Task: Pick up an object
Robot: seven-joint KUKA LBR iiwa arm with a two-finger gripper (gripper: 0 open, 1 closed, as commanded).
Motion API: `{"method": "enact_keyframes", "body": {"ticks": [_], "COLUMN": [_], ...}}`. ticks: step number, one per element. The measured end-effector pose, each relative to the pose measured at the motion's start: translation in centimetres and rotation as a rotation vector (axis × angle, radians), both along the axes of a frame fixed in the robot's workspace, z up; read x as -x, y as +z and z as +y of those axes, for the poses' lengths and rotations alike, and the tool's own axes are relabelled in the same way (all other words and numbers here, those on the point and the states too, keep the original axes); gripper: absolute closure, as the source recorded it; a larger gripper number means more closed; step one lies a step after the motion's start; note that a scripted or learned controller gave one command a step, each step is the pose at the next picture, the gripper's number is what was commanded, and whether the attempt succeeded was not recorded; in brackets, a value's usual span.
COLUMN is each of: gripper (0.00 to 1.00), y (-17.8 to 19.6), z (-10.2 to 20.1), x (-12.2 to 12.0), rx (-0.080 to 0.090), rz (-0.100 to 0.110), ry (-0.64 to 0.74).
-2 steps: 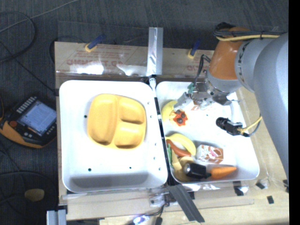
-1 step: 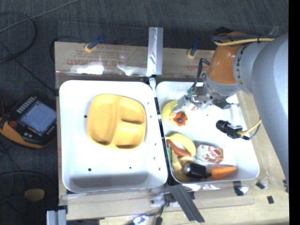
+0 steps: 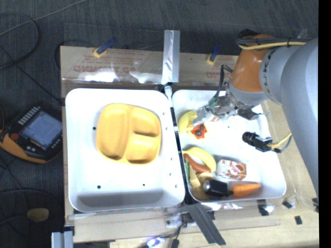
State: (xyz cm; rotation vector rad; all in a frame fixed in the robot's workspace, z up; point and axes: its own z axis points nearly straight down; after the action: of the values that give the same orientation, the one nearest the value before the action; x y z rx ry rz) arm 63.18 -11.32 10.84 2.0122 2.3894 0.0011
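My gripper hangs low over the back left part of the right bin, at the end of the grey arm with its orange band. Just left of its tip lies a yellow fruit-like piece. A small red-orange object sits right below the tip. Toward the front of this bin lie a banana, a red pepper-like piece, a small printed carton, a black object and an orange carrot.
The left bin holds a yellow divided plate. A black fitting with a cable hangs over the right bin's right side. The divider between the bins runs just left of the yellow piece. A handheld pendant lies off the bench at left.
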Motion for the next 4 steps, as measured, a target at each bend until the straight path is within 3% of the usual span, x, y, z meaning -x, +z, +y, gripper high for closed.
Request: {"method": "enact_keyframes", "body": {"ticks": [1,2,3,4], "gripper": [1.00,1.00,1.00,1.00], "y": [1.4,-0.4,-0.8,11.6], "z": [-1.5,-2.0,0.0,1.7], "x": [-0.1,2.4,-0.2,3.9], "rx": [0.022,-0.006,-0.006,-0.008], "rz": [-0.012,-0.012,-0.009,0.016], "ry": [-0.012,-0.013,-0.313,-0.092]}}
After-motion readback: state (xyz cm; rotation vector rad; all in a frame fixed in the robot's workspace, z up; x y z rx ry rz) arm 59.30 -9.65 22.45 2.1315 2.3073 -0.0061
